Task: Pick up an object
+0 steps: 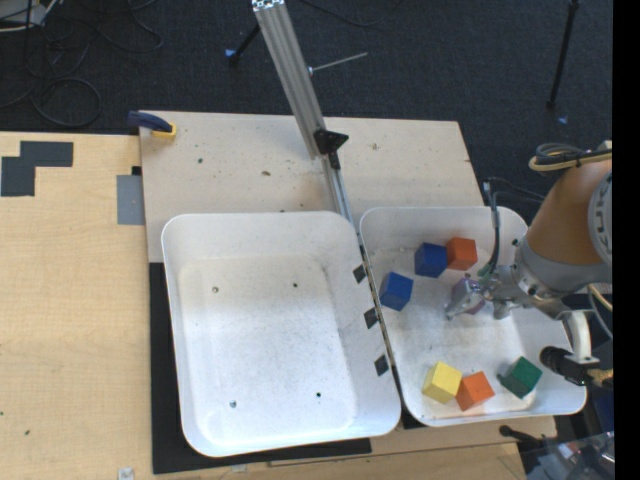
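Left of the hand (pixel 468 301) lies a blue cube (pixel 396 291), apart

Six small cubes sit in the right bin (pixel 420 408) — two blue (pixel 431 259), two orange (pixel 461 252), one yellow (pixel 442 381), one green (pixel 521 377).

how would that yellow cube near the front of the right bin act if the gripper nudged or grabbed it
The yellow cube looks rigid with flat faces, so it would probably slide, not roll. It sits against an orange cube, so a push would likely shove both. Flat sides should suit the gripper, though the neighbour may block one finger.
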You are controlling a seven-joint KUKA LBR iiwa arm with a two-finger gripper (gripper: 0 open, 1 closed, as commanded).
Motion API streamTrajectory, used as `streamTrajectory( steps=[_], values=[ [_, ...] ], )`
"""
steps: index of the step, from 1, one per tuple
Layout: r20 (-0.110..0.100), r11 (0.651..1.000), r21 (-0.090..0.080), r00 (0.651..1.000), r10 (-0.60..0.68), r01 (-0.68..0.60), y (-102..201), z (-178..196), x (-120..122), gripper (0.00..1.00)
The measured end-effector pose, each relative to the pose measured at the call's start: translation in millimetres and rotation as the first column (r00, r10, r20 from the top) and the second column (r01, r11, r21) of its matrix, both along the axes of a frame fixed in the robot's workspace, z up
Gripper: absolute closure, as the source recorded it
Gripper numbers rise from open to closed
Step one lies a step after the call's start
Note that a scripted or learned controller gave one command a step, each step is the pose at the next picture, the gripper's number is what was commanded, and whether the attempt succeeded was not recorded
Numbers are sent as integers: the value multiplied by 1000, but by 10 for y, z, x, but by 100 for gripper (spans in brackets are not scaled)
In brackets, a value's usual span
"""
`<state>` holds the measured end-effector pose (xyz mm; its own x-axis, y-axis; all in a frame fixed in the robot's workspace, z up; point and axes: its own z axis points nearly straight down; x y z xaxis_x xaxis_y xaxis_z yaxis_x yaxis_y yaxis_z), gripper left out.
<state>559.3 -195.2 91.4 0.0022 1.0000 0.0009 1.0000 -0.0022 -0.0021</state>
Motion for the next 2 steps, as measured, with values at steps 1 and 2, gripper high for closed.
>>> streamTrajectory(
  steps=[1,2],
  values=[
    [-1,1000,1,1000,-4,4,-7,100,-2,100],
    [5,1000,-2,1000,2,-2,15,728,15,100]
  ],
)
